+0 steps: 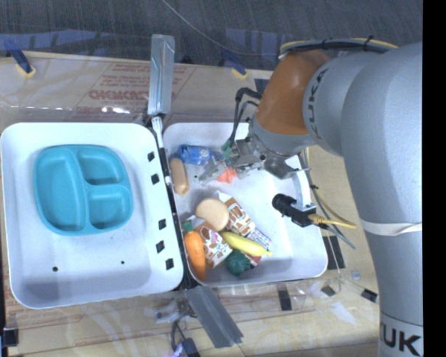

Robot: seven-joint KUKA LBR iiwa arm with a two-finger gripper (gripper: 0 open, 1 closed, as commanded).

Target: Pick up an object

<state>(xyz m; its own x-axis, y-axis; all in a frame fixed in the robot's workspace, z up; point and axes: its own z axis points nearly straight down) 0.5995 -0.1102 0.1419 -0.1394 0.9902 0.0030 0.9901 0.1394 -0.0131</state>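
gripper (224, 166) hanging low in the right bin (312, 262), fingers' spread impossible to tell, small orange-red piece (227, 175) lying right at its tips, blue packet (194, 155) just beside

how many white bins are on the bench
2. One shallow white plastic bin sits on the view's left, holding a blue sectioned tray. The other shallow white bin sits beside it on the right, holding a heap of toy food under the arm.

The arm (372, 169) at the frame's right is smooth grey, with an orange band (290, 99), thin black cables and white letters.
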